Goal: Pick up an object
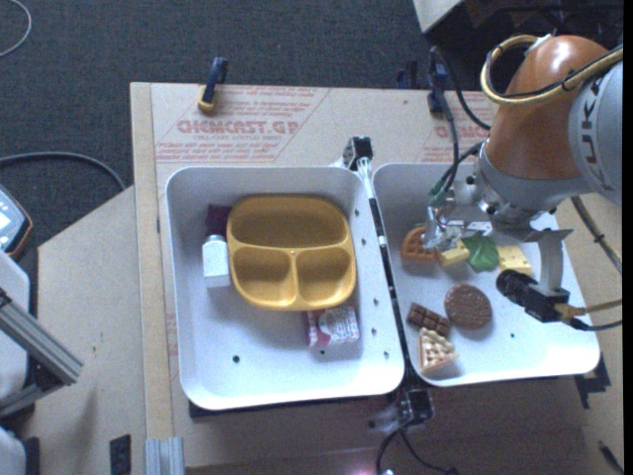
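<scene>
The tool [445, 228] is lowered into the right bin [584, 359], over the waffle [417, 244] and cheese [454, 254]. Whether anything is gripped cannot be told. No object is seen lifted; the cookie [467, 306] lies nearby, so the pick is judged unfinished.

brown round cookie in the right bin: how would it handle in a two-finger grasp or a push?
The brown round cookie lies flat as a low disc, so it will likely slide rather than roll if pushed. Its thin edge gives fingers little to grip; a top-down pinch may slip. It looks like a rigid toy, probably light. The chocolate piece sits close, so a push could bump it.
</scene>
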{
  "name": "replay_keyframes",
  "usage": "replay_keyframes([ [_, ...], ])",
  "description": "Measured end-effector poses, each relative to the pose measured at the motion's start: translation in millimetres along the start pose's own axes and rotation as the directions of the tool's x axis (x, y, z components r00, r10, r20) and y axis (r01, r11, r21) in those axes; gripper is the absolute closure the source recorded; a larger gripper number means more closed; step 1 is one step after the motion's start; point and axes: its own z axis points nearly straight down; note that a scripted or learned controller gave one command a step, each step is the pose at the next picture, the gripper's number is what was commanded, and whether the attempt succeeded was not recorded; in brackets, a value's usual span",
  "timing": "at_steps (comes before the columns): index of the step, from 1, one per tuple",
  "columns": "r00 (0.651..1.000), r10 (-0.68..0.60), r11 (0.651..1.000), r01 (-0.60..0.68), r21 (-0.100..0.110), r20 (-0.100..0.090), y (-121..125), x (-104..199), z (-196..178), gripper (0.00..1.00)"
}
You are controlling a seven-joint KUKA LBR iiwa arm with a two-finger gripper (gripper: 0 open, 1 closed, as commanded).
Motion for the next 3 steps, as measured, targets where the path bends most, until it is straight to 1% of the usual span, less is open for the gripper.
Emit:
replay_keyframes([
  [1,1.000,-0.001,1.000,0.001,-0.004,0.001,-1.1,9.0,-5.8,1.00],
  [2,1.000,0.002,1.000,-0.002,0.001,0.001,-5.2,5.2,7.5,1.00],
  [3,1.000,0.001,1.000,-0.001,-0.003,0.003,4.1,5.1,13.0,1.00],
])
